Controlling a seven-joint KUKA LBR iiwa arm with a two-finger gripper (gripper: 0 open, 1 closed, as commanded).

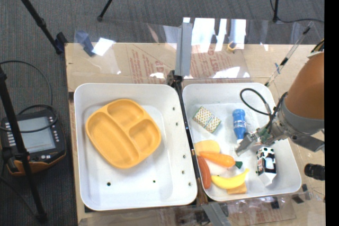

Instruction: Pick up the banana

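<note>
Worktop (122,63) of pale board carries two shallow white bins side by side. Left white bin (95,188) holds a yellow-orange plastic divided plate (123,132) with three compartments, lying flat, turned at an angle.

Right white bin (212,91) holds the clutter. Curved yellow plastic banana (229,181) lies near the front edge of this bin, just left of centre, tips turned up. Directly behind it, an orange toy carrot (217,159) with a green stub end, lying across a pale yellow-white wedge piece. A reddish-orange sausage-shaped piece (204,172) lies along the bin's left wall, touching the banana's left end or nearly so. Small patterned box (206,119) sits further back; blue cylindrical bottle (239,123) to its right, lying lengthwise. Black-and-white cow-patterned carton (266,161) at the right side of the bin.

Grey arm with orange band enters from the right. The hand (244,144) sits low over the middle-right of the bin, between bottle and carton, well apart from the banana. Cannot tell whether it is apart or together; nothing seen between its tips.
</note>
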